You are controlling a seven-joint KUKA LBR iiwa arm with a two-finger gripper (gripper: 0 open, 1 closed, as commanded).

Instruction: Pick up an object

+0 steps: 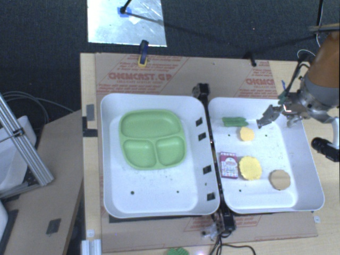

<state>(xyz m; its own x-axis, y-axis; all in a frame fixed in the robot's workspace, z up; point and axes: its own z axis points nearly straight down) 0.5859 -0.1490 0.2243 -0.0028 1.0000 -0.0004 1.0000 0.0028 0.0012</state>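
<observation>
Hovering: gripper [276,116] hung over the upper part of the right bin [305,142], nothing seen between its tips; spread not readable at this size.
Nearest: small yellow piece [246,134] lay just beside the tips, down and to camera-left.
Next: green bar [234,121] sat a little farther left, long axis running left-right, roughly level with the tips.
Farther: yellow disc [250,168], pink card [229,165] and tan round [279,179] lay well below.
Judgement: a short drop leftward looked the likeliest pick.
</observation>
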